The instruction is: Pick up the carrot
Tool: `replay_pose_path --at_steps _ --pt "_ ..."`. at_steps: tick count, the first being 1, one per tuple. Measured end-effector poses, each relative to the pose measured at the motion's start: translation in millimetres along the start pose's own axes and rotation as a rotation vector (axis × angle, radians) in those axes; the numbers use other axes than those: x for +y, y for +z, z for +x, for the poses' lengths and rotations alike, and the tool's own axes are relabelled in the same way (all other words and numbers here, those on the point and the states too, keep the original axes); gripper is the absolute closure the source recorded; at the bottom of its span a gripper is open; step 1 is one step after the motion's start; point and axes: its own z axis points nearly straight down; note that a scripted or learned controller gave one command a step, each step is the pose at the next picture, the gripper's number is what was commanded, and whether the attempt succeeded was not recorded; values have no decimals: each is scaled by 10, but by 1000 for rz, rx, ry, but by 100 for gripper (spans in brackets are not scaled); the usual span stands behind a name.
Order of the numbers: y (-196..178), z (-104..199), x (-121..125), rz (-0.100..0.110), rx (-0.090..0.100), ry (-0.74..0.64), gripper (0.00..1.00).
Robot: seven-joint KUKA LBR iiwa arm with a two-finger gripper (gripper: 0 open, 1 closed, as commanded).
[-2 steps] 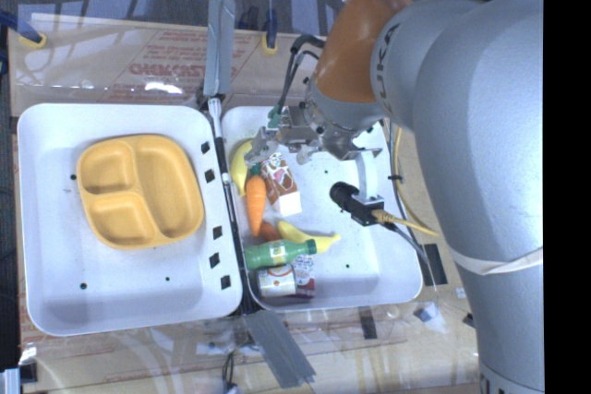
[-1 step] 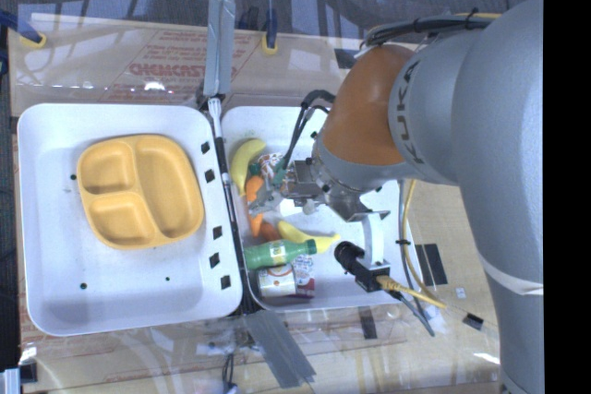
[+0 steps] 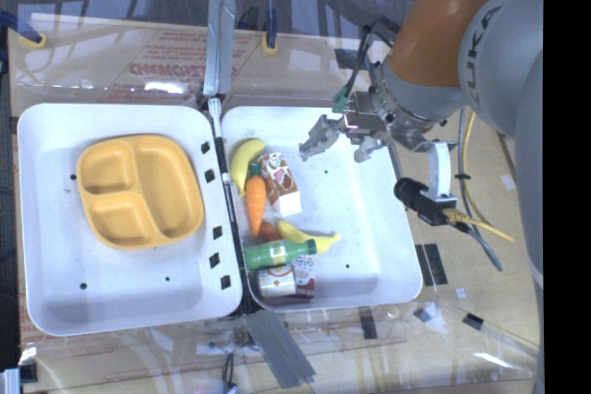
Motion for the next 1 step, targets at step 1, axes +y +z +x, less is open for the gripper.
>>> replay_pose_path --at_steps 1 --pt "-160 -848 -120 0 0 -35 0"
